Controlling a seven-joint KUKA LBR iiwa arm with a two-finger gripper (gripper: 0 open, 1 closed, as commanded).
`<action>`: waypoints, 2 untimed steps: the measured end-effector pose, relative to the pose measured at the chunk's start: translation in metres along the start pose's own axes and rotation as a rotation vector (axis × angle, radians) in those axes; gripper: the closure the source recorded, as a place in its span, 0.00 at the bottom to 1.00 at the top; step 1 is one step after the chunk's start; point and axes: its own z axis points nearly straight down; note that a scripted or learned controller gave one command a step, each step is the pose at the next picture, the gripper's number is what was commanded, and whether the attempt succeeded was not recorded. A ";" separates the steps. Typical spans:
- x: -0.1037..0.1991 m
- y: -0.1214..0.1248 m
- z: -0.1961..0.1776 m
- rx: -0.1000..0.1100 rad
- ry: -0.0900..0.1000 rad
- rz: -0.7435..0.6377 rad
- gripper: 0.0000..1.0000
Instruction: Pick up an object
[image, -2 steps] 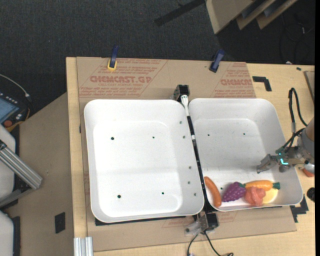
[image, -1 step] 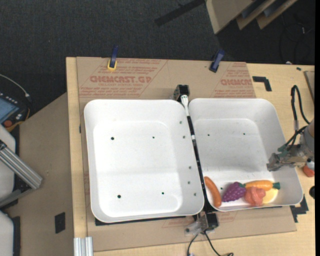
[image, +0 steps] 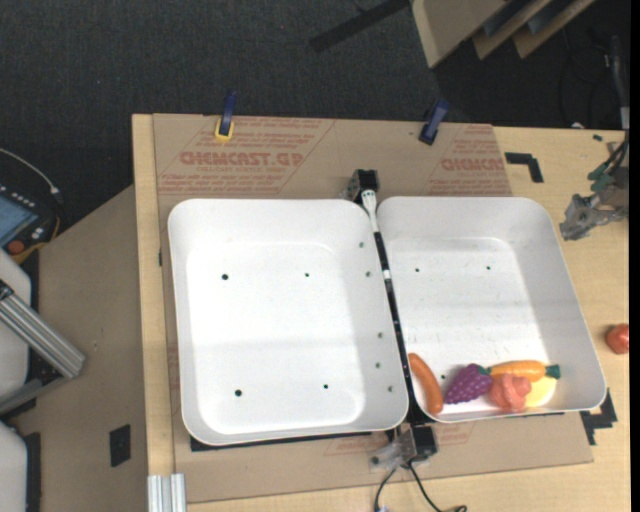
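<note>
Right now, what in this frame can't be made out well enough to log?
- End effector, camera view: cut by the right edge; finger state unreadable.
- Orange thing: cut by the same edge, identity unclear.
- Toy food pile in the right bin: pieces overlap, hiding the pink item's shape.

1. At the right edge, the pincer (image: 590, 205) is cut off by the frame; whether its fingers are parted cannot be told.
2. An orange-red object (image: 618, 339) at the right edge is only partly shown, its identity unclear.
3. In the right bin (image: 480, 215), the pink toy (image: 509, 392) partly hides the yellow piece (image: 541, 394) behind it.
</note>
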 end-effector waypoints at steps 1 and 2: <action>0.063 -0.045 -0.066 0.015 0.008 0.002 1.00; 0.130 -0.078 -0.096 0.018 0.011 -0.001 1.00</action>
